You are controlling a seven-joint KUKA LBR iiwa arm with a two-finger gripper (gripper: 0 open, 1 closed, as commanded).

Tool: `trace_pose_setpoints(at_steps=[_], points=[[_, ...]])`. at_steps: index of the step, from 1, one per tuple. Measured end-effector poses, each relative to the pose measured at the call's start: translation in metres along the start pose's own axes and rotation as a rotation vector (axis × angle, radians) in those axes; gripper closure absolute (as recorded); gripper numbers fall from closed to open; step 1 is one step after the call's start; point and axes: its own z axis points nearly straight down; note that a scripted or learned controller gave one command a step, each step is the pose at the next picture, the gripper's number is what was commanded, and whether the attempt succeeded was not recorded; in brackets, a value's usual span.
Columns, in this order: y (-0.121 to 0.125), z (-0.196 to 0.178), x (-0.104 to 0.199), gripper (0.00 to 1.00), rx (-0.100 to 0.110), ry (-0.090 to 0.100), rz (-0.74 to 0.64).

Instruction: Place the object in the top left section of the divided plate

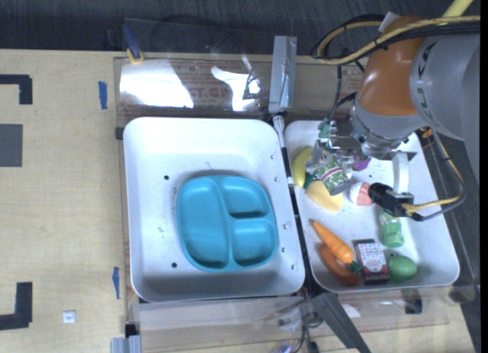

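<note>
Two bins, one plate, a crowd of toy food

Two shallow white bins sit side by side on the counter point(61, 191). Left bin point(145, 153) holds a turquoise divided plate point(226, 220) with one long section on its left and two smaller ones on its right; nothing lies in any section. Right bin point(442, 256) holds the loose things: a yellow piece point(324, 195) near the divider, a green and white crumpled packet point(333, 176) partly over it, a small pink and white object point(361, 194), an orange carrot point(333, 242) and a second carrot-like piece point(339, 267) below it, a dark red packet point(372, 258) and a green round item point(402, 267) at the near corner. The gripper point(341, 159) hangs over the packet and yellow piece (whether its fingers are apart or together cannot be told from here). Pale wood counter spreads to the left, marked with black corner tapes; a clear plastic sheet point(191, 85) lies behind the left bin, and dark floor shows beyond
</note>
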Motion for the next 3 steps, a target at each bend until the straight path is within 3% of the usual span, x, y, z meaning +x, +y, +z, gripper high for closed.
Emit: trace_pose_setpoints(at_steps=[1,2,3], points=[[-0.020,-0.001,0.031,1.00,-0.001,0.001,-0.058],[-0.031,-0.003,0.083,1.00,0.000,0.001,-0.138],[-0.002,0.000,0.064,1.00,-0.006,-0.002,-0.228]])
